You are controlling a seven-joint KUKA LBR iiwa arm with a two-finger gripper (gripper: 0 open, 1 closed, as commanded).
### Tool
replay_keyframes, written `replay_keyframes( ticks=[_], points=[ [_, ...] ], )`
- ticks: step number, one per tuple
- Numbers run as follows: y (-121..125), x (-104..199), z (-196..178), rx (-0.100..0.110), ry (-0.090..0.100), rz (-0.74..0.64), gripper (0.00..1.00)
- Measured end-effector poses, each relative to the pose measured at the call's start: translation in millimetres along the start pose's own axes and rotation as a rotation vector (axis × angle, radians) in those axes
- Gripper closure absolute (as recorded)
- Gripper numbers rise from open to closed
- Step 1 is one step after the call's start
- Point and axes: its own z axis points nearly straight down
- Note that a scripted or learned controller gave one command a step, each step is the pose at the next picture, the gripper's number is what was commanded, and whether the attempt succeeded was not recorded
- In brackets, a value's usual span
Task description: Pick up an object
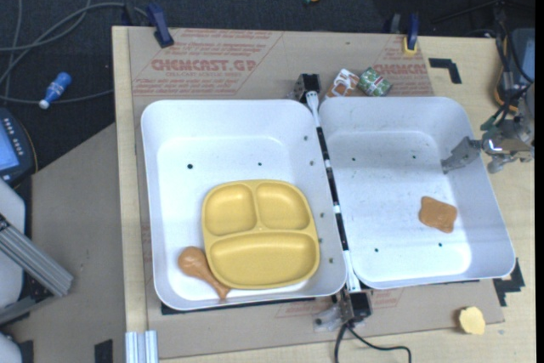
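A brown toy bread piece [438, 213] lies in the right bin [399, 268], towards its right side. In the left bin [170, 140] a yellow divided plate [258, 232] rests, and an orange toy drumstick [201, 266] lies against its lower left edge. My gripper [473, 163] hangs over the right bin's right rim, above and to the right of the bread piece and apart from it. Its grey fingers [460, 155] are spread open with nothing between them. Most of the arm is cut off at the right.
Crumpled small packets [361, 82] sit on the bench behind the bins. A yellow lump [470, 320] lies on the bench by the right bin's front corner. Blue clamps [159, 25] hold the board's back edge.
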Motion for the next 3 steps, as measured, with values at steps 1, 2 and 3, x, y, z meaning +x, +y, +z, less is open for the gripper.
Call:
replay_keyframes(
  ticks=[1,2,3],
  points=[
    [-24,5,106,0.006,0.009,-0.005,0.00],
    [-22,3,91,-0.002,0.001,-0.003,1.00],
    [-22,4,92,0.000,0.004,-0.004,0.00]
  ],
)
